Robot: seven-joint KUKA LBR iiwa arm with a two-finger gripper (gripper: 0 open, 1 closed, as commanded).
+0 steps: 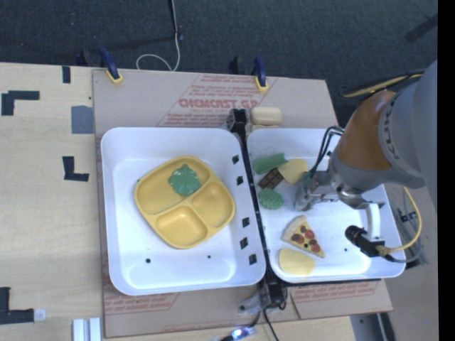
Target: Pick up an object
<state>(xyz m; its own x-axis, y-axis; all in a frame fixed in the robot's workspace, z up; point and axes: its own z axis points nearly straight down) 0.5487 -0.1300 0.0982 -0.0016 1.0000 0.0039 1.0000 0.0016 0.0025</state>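
White plastic, the right-hand shallow bin (pixel 370 265) is your landmark. Inside it you see the arm's hand (pixel 307 196) lowered near the middle, and you cannot tell whether it is parted or closed. Just beside the hand, toward the bin's left wall, lie a green toy leaf piece (pixel 271 199), a brown chocolate-like block (pixel 271 179), a flat green piece (pixel 269 163) and a yellow wedge (pixel 293 169). Nearer the bin's front edge rest a toy pizza slice with red dots (pixel 303 236) and a pale yellow oval piece (pixel 296 262). Left of this bin, a yellow divided plate (pixel 186 203) carries a green leaf-shaped toy (pixel 185 180).
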